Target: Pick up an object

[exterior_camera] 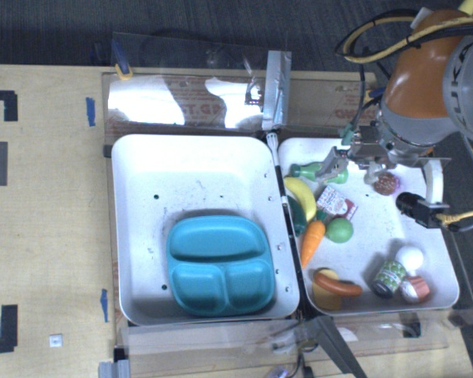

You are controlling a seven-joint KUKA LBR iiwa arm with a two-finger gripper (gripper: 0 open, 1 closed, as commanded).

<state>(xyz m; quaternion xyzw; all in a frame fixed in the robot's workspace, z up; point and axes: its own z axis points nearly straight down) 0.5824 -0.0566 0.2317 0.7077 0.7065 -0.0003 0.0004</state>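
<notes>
Blue tray sits at the left bin's near edge, alone. The food is crowded into the right bin: hot dog and can at its near edge, carrot, banana by the dividing wall. Claw hangs over the far-left corner beside a green bottle; open or closed, I cannot tell. Nothing lifted yet.

right bin crowded, banana near wall
</notes>
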